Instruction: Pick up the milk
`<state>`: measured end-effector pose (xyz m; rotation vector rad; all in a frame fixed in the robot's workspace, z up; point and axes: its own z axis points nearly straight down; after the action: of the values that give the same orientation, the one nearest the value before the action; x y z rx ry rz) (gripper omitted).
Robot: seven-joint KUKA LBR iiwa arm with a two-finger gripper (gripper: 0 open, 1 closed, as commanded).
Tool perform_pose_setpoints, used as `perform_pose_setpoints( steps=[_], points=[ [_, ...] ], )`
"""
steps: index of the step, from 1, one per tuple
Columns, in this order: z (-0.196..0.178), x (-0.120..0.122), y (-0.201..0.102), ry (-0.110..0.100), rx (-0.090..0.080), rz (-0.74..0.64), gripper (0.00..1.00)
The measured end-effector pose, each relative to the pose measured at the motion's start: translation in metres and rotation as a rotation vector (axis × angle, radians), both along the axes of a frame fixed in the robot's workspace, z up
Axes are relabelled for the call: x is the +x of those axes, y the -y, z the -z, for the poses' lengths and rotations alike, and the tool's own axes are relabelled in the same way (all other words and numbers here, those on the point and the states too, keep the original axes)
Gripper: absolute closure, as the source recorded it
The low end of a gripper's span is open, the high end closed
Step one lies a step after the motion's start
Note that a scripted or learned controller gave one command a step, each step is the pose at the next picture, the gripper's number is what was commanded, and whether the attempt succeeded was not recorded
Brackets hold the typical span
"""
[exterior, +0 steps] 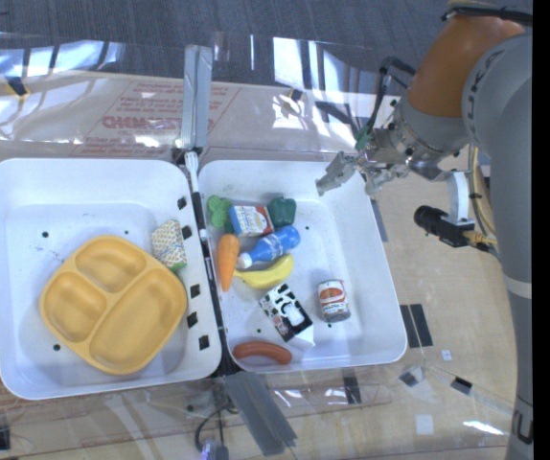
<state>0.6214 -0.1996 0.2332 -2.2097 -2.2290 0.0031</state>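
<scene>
The milk (286, 312) is a small black-and-white carton lying on its side near the front of the right bin (371, 338), between a banana and a sausage. My gripper (348, 182) hangs over the bin's far right corner, well behind and to the right of the milk. Its fingers are open and hold nothing.
Around the milk lie a banana (267, 274), a blue bottle (273, 245), a carrot (226, 260), a small juice carton (250, 219), green vegetables (281, 209), a red can (332, 301) and a sausage (263, 354). The left bin (16, 199) holds a yellow divided plate (112, 305) and a patterned packet (168, 244).
</scene>
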Motion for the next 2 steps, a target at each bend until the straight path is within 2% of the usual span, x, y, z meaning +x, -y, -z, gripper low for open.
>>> perform_pose_setpoints(
  steps=[1, 2],
  points=[
    [0.102, -0.090, -0.012, -0.002, 0.000, 0.196, 0.00],
    [0.142, -0.137, -0.017, 0.000, 0.002, -0.048, 0.00]
  ],
)
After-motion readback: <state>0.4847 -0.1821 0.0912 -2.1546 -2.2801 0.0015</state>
